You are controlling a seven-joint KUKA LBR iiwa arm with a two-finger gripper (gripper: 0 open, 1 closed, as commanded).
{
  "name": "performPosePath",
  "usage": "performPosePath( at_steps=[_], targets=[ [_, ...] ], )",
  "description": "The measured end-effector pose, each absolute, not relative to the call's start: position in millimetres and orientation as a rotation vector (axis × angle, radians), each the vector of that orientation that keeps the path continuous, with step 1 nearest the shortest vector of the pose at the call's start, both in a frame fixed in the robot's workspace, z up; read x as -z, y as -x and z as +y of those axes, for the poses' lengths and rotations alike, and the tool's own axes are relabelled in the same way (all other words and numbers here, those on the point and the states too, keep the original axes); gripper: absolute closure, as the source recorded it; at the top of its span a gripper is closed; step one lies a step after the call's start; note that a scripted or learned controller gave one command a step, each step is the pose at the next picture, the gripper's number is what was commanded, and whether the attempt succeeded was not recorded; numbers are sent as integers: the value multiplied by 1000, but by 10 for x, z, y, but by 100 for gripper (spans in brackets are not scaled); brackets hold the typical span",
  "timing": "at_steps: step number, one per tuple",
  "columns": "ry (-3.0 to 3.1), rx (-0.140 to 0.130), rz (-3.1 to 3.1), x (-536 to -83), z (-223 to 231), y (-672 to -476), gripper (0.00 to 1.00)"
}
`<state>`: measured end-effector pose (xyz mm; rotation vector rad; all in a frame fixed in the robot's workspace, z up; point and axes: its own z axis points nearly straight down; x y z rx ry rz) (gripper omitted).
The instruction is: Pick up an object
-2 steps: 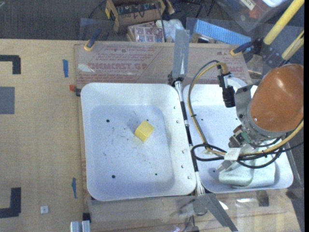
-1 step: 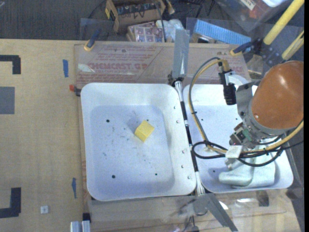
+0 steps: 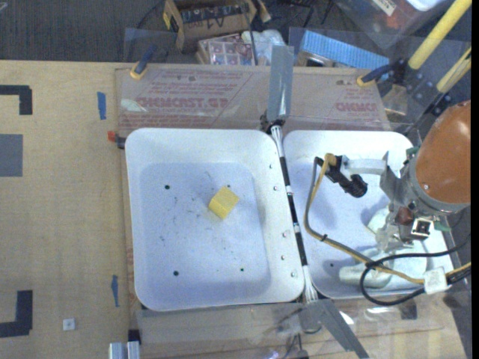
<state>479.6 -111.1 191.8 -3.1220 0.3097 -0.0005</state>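
A small yellow block [image 3: 223, 203] lies near the middle of the left bin [image 3: 150, 152], alone on the bin floor. My gripper [image 3: 388, 236] hangs low over the right bin [image 3: 329, 144], toward its right side, far from the yellow block. The orange-banded wrist [image 3: 447, 159] covers much of it from above. A pale, elongated object [image 3: 358, 274] lies on the right bin's floor near the front edge, just below and left of the gripper, partly crossed by cables.
A yellow and black cable [image 3: 323, 234] loops from the wrist across the right bin's floor. A black connector [image 3: 349, 179] juts left from the arm. Cardboard [image 3: 194, 99] stands behind both bins. A metal divider [image 3: 288, 200] separates them.
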Motion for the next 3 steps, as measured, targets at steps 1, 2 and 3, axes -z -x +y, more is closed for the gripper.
performPosePath(
  at_steps=[1, 2, 3],
  targets=[
    [3122, 0, 310, -1917, -1109, -4796, 0],
    [3123, -7, 314, -1839, 67, -4909, 0],
    [3032, -4, 807, -2007, -823, -4944, 0]
  ],
)
